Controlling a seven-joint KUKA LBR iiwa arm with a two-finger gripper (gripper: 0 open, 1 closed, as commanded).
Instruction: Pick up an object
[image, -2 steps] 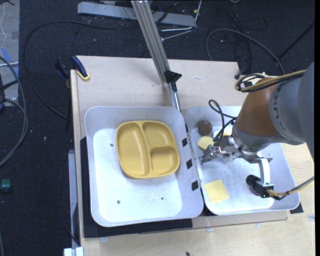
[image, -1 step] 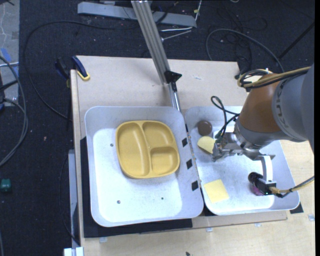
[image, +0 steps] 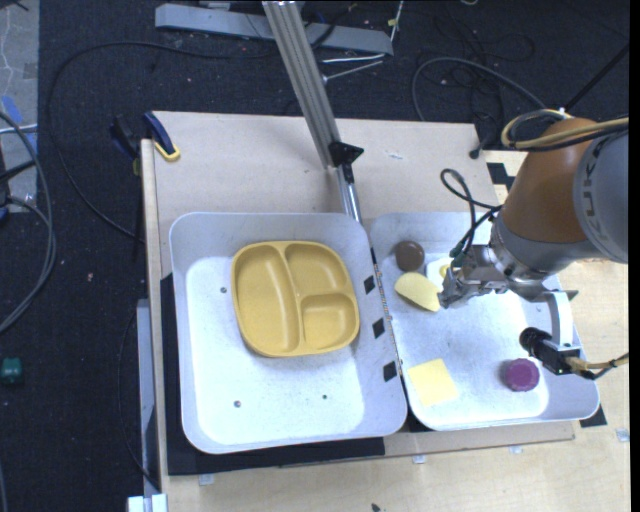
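Low over the right bin (image: 560, 408), end effector (image: 447, 292) beside yellow piece (image: 418, 291), finger state unclear.

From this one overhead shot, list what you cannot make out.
- Gripper: the wrist above covers its fingers, so their state and any grip are hidden.
- Pale yellow piece: whether the gripper touches it is unclear at this size.
- Small yellow bit by the wrist: mostly covered, unidentifiable.
- Arm: cut off by the right edge.
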